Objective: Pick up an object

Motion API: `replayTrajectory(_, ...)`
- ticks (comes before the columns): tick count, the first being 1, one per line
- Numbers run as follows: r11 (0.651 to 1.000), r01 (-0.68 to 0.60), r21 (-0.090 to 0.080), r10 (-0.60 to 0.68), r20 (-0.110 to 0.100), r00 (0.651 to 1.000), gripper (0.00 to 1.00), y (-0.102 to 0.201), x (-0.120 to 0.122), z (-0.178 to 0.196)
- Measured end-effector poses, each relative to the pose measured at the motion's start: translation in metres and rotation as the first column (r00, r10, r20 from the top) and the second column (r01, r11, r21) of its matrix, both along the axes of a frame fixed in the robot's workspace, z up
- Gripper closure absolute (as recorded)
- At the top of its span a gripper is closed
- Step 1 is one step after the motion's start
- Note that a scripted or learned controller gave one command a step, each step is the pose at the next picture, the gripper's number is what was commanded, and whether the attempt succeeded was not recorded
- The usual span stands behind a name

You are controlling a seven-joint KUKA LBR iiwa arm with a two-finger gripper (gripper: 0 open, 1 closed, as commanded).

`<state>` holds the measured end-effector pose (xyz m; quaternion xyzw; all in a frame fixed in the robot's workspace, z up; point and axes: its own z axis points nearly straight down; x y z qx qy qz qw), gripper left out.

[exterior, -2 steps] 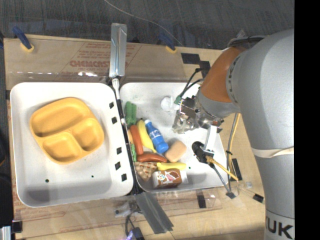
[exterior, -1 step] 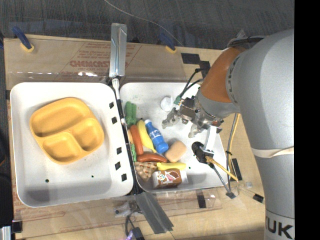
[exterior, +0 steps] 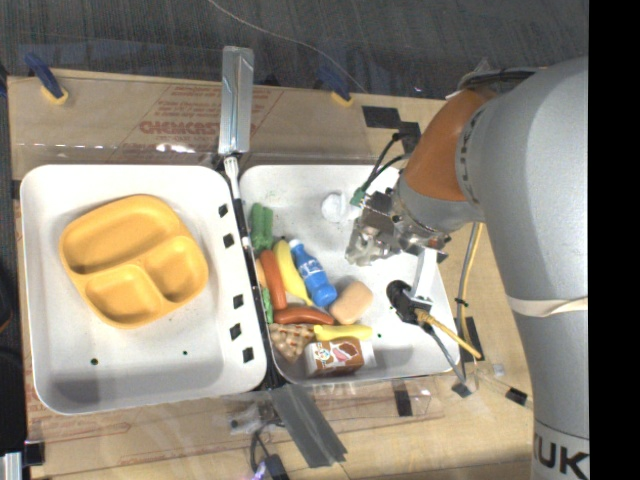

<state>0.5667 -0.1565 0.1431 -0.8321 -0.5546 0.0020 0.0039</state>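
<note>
The right bin (exterior: 300, 183) holds a pile of toy food along its left side: a green vegetable (exterior: 261, 226), an orange carrot (exterior: 271, 280), a yellow banana (exterior: 288, 271), a blue bottle (exterior: 313, 274), a tan bread roll (exterior: 351, 302), a red sausage (exterior: 303, 316), a waffle piece (exterior: 291, 340) and a brown-labelled bottle (exterior: 338, 353). A clear round object (exterior: 333, 206) lies near the bin's back. My gripper (exterior: 363, 249) hangs above the bin's middle, right of the blue bottle and just above the bread roll. Nothing shows between its fingers.
The left bin (exterior: 40, 298) holds a yellow divided tray (exterior: 133, 258). A metal divider bar (exterior: 234, 103) stands between the bins at the back. The grey arm fills the right side, over the right bin's right edge.
</note>
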Motion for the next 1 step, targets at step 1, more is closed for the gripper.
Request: replayTrajectory(1,0.992,0.125,-0.003,-0.125,0.009,0.992,1.00,0.0002,0.0169,0.0877)
